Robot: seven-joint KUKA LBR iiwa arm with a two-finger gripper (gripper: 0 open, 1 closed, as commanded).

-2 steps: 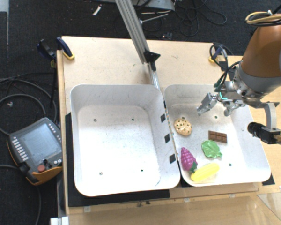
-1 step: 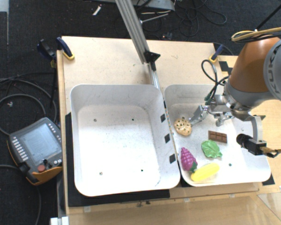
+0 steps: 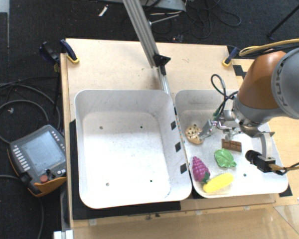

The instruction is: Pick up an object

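Note:
The right bin (image 3: 199, 101) holds several small objects. A tan, cookie-like piece (image 3: 193, 133) lies near its left wall. My gripper (image 3: 206, 131) hangs low just to the right of this piece, close to it or touching it. Right of the gripper lies a brown bar (image 3: 231, 145). In front of that sit a green leafy piece (image 3: 224, 158), a purple grape bunch (image 3: 200, 169) and a yellow piece (image 3: 218, 182) at the front rim. Nothing is visibly held.
The left bin (image 3: 89, 103) stands beside the right one. A slanted metal pole (image 3: 142, 29) comes down to the ridge between the bins. My arm's bulk (image 3: 269, 88) covers the right bin's far right. A black fitting with cable (image 3: 258, 160) lies at the right.

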